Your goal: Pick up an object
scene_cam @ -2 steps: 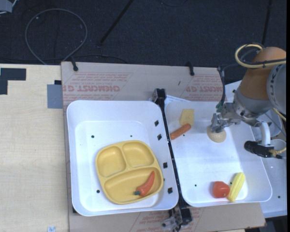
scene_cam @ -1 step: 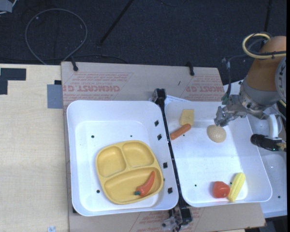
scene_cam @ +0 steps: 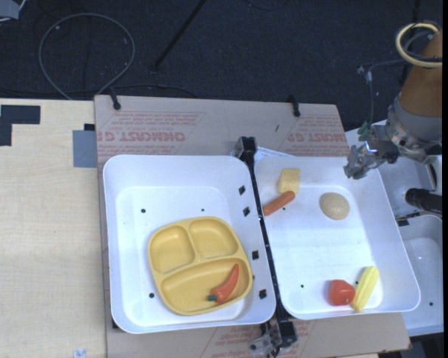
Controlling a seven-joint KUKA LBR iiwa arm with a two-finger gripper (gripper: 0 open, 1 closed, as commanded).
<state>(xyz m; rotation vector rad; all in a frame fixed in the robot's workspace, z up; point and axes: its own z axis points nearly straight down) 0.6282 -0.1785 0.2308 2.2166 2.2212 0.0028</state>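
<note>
While the two white bins sit side by side on the bench, the arm (scene_cam: 422,88) reaches in from the right, its orange band above the grey wrist, and its gripper (scene_cam: 357,166) hangs over the upper right rim of the right bin (scene_cam: 392,222). It is small and dark against the rim, so I cannot tell how it is set; nothing is seen between its tips, and it touches none of the toys.

The left bin (scene_cam: 127,200) holds a yellow divided plate (scene_cam: 181,253), and a red chili pepper (scene_cam: 227,283) lies in the plate's lower compartment, long axis slanting from lower left up to the right, green stem at the lower left.

In the right bin, a beige roundish piece (scene_cam: 334,206) rests nearest the gripper, below and left of it. A yellow block (scene_cam: 288,180) sits at the upper left, with an orange carrot-like stick (scene_cam: 278,203) just below it, slanting up to the right. At the lower right, an ear of corn (scene_cam: 366,287) leans diagonally, touching a red piece (scene_cam: 341,292) on its left.
</note>
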